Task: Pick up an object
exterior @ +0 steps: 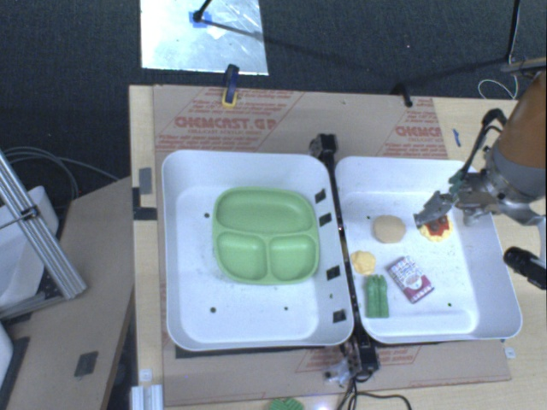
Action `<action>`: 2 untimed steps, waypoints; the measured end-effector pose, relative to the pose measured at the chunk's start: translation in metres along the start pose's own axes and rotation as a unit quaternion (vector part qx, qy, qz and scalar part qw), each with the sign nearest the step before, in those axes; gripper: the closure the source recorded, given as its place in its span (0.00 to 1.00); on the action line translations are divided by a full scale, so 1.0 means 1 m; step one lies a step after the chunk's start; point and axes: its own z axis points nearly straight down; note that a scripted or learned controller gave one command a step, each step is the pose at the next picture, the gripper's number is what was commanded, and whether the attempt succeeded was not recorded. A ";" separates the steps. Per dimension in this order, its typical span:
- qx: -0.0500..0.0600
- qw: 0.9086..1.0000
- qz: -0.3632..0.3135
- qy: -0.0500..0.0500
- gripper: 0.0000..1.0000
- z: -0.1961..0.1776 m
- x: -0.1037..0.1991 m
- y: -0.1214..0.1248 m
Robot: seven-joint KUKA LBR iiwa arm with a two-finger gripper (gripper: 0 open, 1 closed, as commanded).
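Note:
The right bin (487, 314) holds several small items. A tan round piece (390, 228) lies near its middle, with a yellow piece (363, 262) below it to the left. A green block (376, 297) sits toward the front, and a red and white packet (409, 278) lies beside it. A red and yellow item (437, 228) lies right of the tan piece. My gripper (432, 215) reaches in from the right and hangs directly over the red and yellow item, partly covering it. Whether it touches the item cannot be made out.
The left bin (188, 314) carries a green divided plate (265, 235). A black hinge strip (335, 246) runs between the two bins. The grey arm with its orange band (526, 135) occupies the right bin's far right side. Cardboard (256, 114) lies under both bins.

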 end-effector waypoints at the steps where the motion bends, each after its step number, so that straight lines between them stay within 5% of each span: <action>1: 0.002 1.000 0.001 0.000 0.00 0.058 -0.006 -0.007; 2: 0.002 1.000 -0.001 0.002 0.00 0.060 0.047 -0.061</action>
